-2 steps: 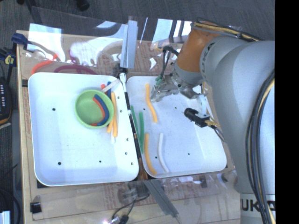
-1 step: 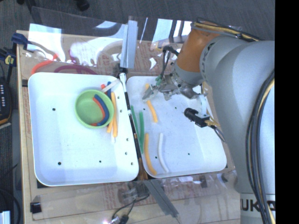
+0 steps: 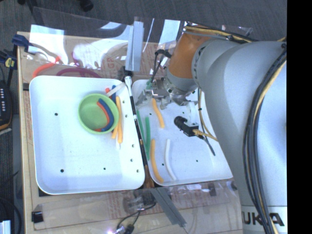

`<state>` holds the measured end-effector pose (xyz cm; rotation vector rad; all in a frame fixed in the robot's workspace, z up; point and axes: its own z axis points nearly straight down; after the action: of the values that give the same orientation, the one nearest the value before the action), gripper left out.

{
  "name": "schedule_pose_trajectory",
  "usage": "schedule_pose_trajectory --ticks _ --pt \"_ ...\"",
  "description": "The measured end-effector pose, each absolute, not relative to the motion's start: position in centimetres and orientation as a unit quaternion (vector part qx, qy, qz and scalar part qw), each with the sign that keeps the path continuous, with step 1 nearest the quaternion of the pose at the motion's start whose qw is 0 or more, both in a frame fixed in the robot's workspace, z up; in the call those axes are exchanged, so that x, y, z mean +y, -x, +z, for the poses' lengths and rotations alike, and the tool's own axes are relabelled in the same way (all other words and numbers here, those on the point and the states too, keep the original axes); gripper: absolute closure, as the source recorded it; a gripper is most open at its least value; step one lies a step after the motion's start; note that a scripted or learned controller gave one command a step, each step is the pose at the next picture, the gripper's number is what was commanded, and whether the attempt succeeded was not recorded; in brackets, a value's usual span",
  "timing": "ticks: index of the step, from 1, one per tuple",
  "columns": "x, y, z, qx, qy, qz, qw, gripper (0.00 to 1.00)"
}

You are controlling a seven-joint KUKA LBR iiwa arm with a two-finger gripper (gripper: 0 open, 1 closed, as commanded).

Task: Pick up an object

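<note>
Gripper [image 3: 154, 92] hovers at far end of right bin [image 3: 207, 165], over 1 orange stick [image 3: 159, 116], likely target; grip state can't be told. Best bet: drop straight, straddle stick crosswise, mid-length.

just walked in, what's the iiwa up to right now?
The arm reaches in from the right. Its gripper sits low over the upper end of the right bin, close to an orange stick. I can't see it holding anything. That bin also has a green stick, a second orange stick and a white stick. The left bin holds a green bowl with more orange sticks beside it, untouched.
</note>
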<state>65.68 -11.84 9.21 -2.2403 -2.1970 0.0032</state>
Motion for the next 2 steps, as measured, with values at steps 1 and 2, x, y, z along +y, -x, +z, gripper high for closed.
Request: schedule_pose_trajectory --ticks 1,2 --pt "-16.9 -65.8 9.4 -0.802 0.598 -0.0001 -0.001 0.00" --pt "-16.9 -65.9 10.5 -0.803 0.597 -0.0004 -0.003 1.00"
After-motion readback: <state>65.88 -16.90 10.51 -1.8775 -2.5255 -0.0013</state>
